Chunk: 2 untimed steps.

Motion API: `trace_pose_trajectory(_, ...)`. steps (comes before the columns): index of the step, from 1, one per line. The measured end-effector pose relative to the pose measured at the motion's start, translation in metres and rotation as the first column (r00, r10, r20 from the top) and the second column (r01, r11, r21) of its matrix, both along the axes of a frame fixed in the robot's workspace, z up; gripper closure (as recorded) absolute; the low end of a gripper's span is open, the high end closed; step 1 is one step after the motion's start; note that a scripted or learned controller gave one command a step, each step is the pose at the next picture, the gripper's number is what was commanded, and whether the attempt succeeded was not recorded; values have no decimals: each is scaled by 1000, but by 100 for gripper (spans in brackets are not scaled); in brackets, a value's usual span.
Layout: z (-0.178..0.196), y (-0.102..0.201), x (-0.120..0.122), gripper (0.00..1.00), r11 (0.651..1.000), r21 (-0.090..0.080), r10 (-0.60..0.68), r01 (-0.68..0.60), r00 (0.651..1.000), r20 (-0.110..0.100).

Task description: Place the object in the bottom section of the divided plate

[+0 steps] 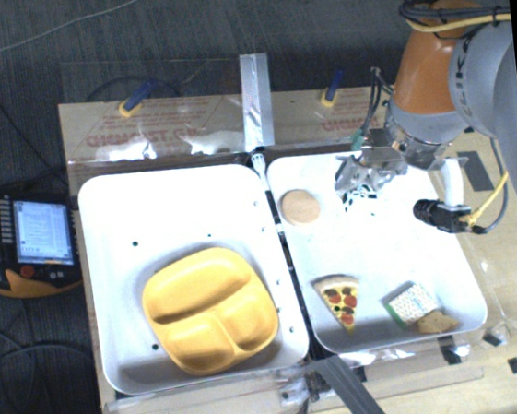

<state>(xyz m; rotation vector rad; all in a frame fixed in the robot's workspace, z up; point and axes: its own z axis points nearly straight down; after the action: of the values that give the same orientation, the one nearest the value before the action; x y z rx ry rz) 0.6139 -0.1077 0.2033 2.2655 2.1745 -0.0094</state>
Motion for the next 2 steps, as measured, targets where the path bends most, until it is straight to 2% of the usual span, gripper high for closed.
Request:
trace_pose_trajectory(1, -21, 83, -114, 100, 996, 4, -88, 88, 996, -3)
trace_pose_trajectory(2, -21, 82, -114, 0, 996, 5, -88, 88, 996, -2)
